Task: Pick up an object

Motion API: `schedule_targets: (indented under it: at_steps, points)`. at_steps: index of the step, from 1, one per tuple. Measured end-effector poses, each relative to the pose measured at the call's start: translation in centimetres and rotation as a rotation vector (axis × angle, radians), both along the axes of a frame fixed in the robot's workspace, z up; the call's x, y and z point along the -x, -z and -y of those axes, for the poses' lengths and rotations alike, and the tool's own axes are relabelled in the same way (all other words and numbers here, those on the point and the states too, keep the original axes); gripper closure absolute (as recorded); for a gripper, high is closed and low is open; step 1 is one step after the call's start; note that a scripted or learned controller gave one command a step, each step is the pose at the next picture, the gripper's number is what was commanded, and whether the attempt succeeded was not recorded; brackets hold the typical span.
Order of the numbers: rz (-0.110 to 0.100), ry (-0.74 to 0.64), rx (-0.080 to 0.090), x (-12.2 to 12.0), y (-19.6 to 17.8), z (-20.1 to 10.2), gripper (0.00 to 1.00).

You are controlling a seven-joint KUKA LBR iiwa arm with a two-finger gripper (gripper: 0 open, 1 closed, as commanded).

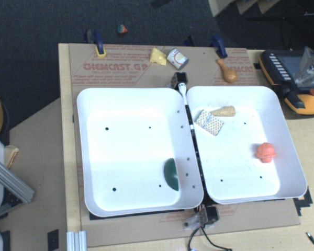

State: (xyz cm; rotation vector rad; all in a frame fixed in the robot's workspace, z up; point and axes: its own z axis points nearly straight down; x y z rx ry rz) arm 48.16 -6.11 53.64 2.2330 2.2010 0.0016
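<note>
The right bin point(282, 140) holds three things: a pink-orange ball point(265, 152) near its right wall, a patterned white packet point(209, 123) near its left wall, and a tan roll-shaped object point(223, 111) just behind the packet. A dark green object point(171, 174) lies in the left bin point(94, 140), against its right wall near the front.
On the board behind the bins lie a yellow piece point(158, 57), a small white box point(177, 59) and a brown wooden pear-shaped item point(227, 72). Blue clamps point(99, 42) hold the board's back edge. A black-and-orange device point(290, 82) sits at the right.
</note>
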Motion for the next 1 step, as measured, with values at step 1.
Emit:
schedule_targets:
  at_steps: [1]
  points:
    - [-0.002,-0.015,-0.003,-0.10,0.10,-0.76,0.00]
